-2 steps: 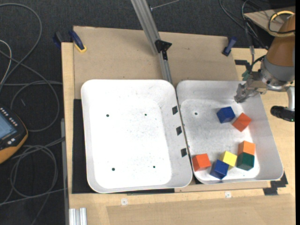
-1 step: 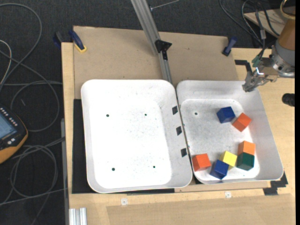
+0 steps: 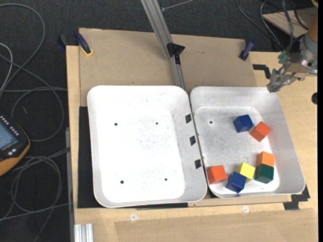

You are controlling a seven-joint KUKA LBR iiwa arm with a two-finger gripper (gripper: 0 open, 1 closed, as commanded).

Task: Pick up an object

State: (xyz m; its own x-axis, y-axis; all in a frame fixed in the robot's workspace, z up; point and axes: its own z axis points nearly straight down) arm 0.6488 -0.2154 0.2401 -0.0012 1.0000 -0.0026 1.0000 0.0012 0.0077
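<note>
Looking down on two shallow bins of smooth white plastic with rounded corners, lying side by side on a pale wooden bench point(image 3: 126, 59). Finding the left bin point(image 3: 136, 135) with its floor finely speckled and marked by four dark dots. Noting three small black clips along the seam where it is meeting the right bin point(image 3: 283, 116). Seeing seven small, matte, sharp-edged cubes scattered on the right bin's floor. Placing a blue cube point(image 3: 243, 123) toward 1 o'clock of that floor, with an orange cube point(image 3: 260, 131) just beside it at its 4 o'clock, tilted corner-on. Placing the rest in a loose arc along the lower rim: a red-orange cube point(image 3: 217, 173) at 7 o'clock, a second blue cube point(image 3: 235, 181) at 6 o'clock, touching a yellow cube point(image 3: 247, 170) at its 1 o'clock, then a dark green cube point(image 3: 264, 173) at 5 o'clock with another orange cube point(image 3: 266, 159) pressing against its upper side. Hovering outside the right bin's corner at 1 o'clock, over bare wood and well apart from every cube: the grey metal gripper point(image 3: 273, 87), pointing down and leftward, carrying nothing. Not managing to tell how wide it is standing. Passing a ribbed aluminium rail point(image 3: 160, 21) running down from 12 o'clock toward the seam between the bins.
</note>
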